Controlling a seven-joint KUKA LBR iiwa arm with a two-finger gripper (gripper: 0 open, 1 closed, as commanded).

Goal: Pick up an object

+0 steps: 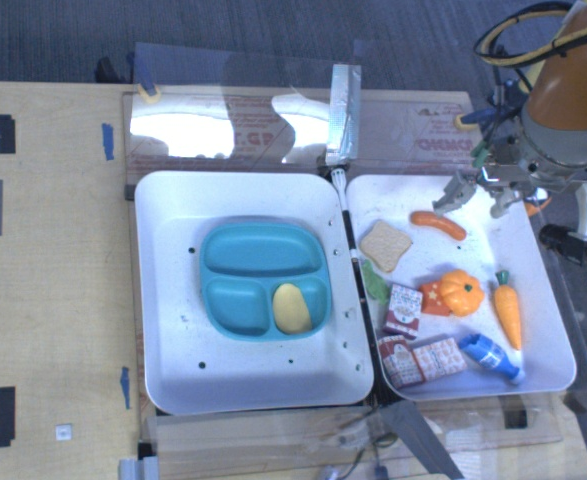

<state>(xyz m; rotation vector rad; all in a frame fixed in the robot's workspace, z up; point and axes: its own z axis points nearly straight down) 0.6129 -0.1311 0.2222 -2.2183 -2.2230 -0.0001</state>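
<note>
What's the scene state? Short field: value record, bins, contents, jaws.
left bin: blue divided tray holding a yellow potato-like piece in its lower right compartment
right bin: sausage, bread slice, orange pumpkin, carrot, blue bottle, two red-and-white packets
gripper: over the right bin's top edge, jaws spread, nothing between them
nearest item: sausage

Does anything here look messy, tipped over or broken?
Nothing looks broken or spilled. The toy food in the right bin just lies jumbled: carrot, sausage, bread slice. A yellow piece sits neatly in the blue tray.
</note>
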